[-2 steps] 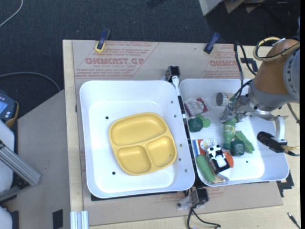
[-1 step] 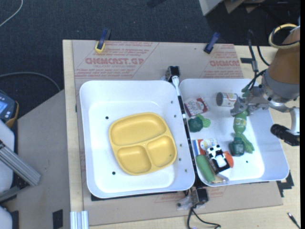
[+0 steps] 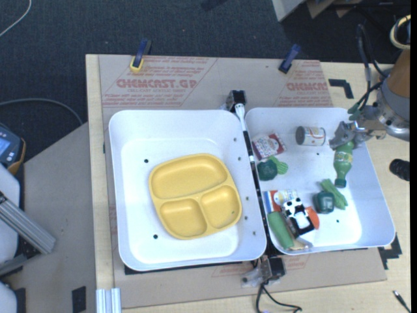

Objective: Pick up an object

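Approach step: gripper (image 3: pixel 343 137) hovered just above the green bottle (image 3: pixel 342 163) at the right bin's (image 3: pixel 381 204) far-right side; grip state unreadable. Next move: descend and close on 1 bottle.

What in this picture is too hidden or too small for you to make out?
- Tool, camera view: small, against the green bottle; a grasp can't be judged.
- Arm: cut off by the right edge.
- Small can: label too small to read.
- Toy pile in the right bin: pieces overlap.
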Controlling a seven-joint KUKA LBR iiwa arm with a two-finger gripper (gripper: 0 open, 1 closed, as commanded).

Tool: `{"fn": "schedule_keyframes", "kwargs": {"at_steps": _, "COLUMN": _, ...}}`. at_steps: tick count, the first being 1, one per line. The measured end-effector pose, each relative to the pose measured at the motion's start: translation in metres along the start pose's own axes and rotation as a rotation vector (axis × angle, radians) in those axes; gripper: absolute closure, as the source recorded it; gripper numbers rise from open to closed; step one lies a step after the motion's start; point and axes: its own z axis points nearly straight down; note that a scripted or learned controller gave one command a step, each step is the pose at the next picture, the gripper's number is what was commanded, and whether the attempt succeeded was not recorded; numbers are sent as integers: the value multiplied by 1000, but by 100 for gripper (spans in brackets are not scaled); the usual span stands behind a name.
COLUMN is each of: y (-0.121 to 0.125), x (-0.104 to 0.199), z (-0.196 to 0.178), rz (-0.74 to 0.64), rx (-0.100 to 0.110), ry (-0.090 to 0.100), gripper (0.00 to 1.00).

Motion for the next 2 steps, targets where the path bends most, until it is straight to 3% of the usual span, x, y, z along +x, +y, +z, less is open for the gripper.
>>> {"fn": "schedule_keyframes", "kwargs": {"at_steps": 1, "y": 1, "x": 0, "z": -20, "rz": -1, "rx": 1, "ry": 1, "gripper": 100}}
{"fn": "schedule_keyframes", "kwargs": {"at_steps": 2, "y": 12, "x": 59, "z": -11, "rz": -7, "rx": 8, "ry": 6, "gripper": 100}}
